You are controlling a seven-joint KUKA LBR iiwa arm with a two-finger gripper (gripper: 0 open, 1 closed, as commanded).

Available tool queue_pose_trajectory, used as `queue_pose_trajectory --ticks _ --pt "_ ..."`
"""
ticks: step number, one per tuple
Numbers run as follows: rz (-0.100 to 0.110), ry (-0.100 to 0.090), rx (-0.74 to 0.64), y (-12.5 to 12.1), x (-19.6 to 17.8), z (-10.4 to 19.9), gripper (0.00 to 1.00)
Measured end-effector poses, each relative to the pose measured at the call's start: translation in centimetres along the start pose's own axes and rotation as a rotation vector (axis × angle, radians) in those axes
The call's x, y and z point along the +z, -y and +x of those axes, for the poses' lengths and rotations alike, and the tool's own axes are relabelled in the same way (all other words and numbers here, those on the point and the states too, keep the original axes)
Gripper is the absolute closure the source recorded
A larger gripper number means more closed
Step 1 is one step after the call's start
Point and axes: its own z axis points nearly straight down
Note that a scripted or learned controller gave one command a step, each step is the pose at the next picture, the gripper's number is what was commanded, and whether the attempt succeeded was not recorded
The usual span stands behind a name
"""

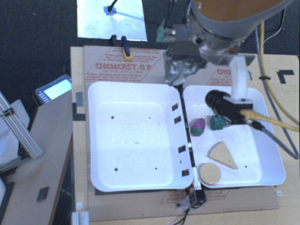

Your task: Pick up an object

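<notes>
A wooden tabletop (pixel 281 78) carries two shallow white plastic bins side by side, seen from above at a slant. The left bin (pixel 133 135) sits beside the right bin (pixel 267 158), their inner rims touching along a line of small black clips.

In the right bin lie four small things. A purple and green berry-shaped toy (pixel 198 126) rests near the dividing rim. Just to its right is a small teal lump (pixel 217 122). Nearer the front of the bin lies a tan wooden wedge shaped like a triangle (pixel 223 155), and just beside it, towards the front left corner, a round tan wooden disc (pixel 209 173).

The grey robot arm with an orange band (pixel 234 8) reaches in from the upper right. Its metal pincer (pixel 180 74) hangs over the far end of the rim between the two bins, well apart from the four things. Whether the pincer is released or clenched cannot be told; nothing is visible in its grasp.
</notes>
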Motion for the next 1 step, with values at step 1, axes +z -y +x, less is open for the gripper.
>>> queue_pose_trajectory --ticks 1 --pt "-0.002 0.001 0.002 -3.15 0.02 4.55 1.0"
